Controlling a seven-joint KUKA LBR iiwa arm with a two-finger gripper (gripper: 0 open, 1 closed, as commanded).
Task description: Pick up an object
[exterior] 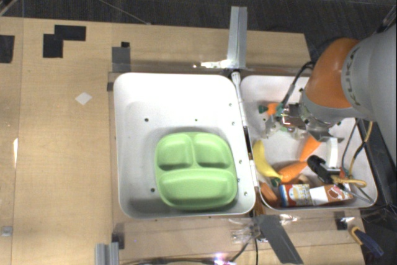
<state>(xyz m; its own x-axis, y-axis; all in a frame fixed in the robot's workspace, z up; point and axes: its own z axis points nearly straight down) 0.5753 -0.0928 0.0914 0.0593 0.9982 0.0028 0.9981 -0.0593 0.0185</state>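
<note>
My gripper [280, 120] is low over the upper left part of the right bin [248, 91], under the grey and orange wrist. A small orange piece [268, 108] lies just left of it. An orange carrot-like piece [308, 147] lies slanted just below and right of the gripper. Further down are a yellow banana [261, 160], another orange piece [291, 169] and a bottle with a red and white label [310, 194] lying on its side along the front wall. Nothing can be seen held in the gripper.
The left bin [133, 102] holds a green divided tray [195, 169] toward its front. A metal post [237, 34] stands behind the wall between the two bins. Wooden bench top [56, 152] stretches to the left.
</note>
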